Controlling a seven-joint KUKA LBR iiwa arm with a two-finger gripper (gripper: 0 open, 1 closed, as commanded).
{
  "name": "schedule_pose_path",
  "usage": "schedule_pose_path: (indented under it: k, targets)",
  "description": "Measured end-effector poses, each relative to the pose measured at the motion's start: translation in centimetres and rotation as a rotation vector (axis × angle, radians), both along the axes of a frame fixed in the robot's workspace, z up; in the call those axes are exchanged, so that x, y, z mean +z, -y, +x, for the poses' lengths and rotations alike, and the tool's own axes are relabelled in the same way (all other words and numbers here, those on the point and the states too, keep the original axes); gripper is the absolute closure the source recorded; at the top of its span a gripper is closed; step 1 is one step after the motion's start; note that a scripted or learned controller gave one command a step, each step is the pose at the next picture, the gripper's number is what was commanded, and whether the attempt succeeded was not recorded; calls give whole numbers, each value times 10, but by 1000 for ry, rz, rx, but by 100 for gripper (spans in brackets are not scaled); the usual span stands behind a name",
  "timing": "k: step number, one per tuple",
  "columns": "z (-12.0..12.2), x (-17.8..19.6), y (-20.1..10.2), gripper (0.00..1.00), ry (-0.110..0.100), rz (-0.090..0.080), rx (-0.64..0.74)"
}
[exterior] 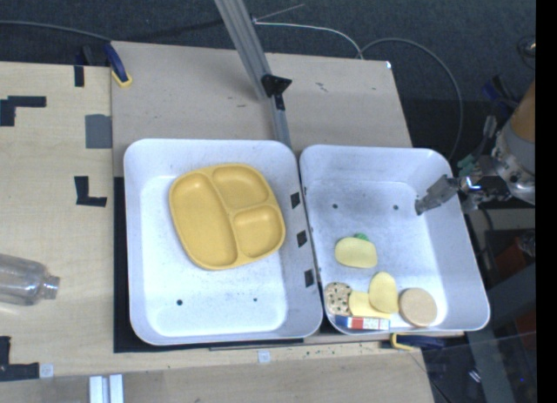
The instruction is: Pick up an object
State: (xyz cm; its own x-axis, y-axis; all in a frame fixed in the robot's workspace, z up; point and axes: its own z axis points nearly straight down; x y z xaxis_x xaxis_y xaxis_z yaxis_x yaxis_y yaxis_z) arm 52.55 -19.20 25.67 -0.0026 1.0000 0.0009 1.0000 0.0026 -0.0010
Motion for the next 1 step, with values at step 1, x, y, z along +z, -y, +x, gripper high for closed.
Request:
schedule_pose_path:
  k: [1]
  targets:
    - [59,48,3,0,8,-3,2]
